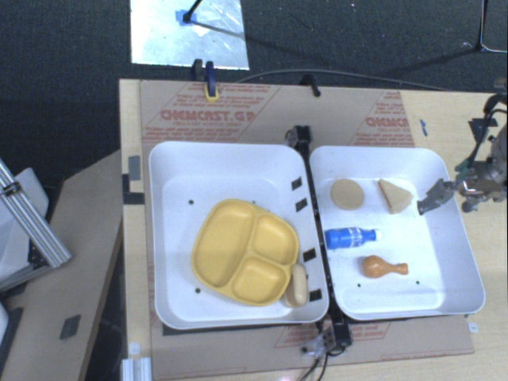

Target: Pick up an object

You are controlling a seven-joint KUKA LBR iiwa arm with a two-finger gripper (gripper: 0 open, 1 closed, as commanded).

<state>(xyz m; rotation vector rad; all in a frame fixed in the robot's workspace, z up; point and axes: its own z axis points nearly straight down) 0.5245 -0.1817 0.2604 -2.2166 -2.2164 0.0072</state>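
Camera view shows the end effector (435, 198) at the right bin's (456, 292) far right edge, holding nothing; whether it stands apart or together I cannot tell. Just beside it lies a tan wedge (394, 194), then a round tan disc (347, 194). Nearer the front lie a blue bottle (348, 236) and an orange gourd-shaped piece (383, 267). A yellow divided tray (244, 251) sits in the left bin (178, 213).

Dark carpet floor (357, 30) all round. Pale wood desk (95, 236), topped with a printed cardboard sheet (238, 113). Shiny metal plate (186, 22) lying on the carpet, top left. Aluminium extrusion bar (32, 221) at left edge. Thin cable (341, 74) along the desk's far side. Even lighting.
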